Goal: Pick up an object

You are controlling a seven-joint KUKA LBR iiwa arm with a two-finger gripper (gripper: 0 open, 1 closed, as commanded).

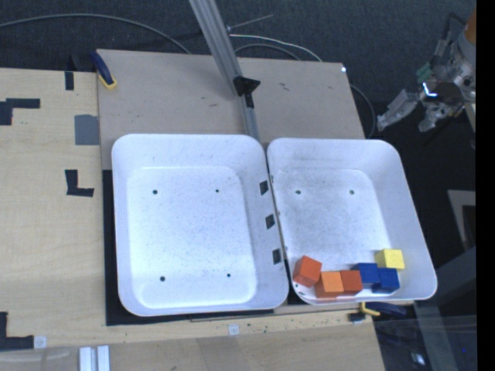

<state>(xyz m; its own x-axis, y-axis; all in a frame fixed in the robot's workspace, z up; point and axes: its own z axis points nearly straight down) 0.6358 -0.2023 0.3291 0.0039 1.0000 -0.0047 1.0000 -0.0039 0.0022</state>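
Several small blocks are bunched in the near right corner of the right bin (332, 207). An orange block (308, 270) lies at the left of the bunch, with two more orange blocks (341, 282) beside it. Two blue blocks (379, 277) come after those, and a yellow block (390, 259) lies at the far right. My gripper (408, 118) hangs beyond the far right corner of that bin, above the dark floor. It is open and nothing is between its fingers. It is far from the blocks.
The left bin (186, 230) stands beside the right one, their rims touching. A slanted metal rail (220, 45) runs from the top down to where the bins meet. Cables (271, 49) lie on the bench behind the bins.
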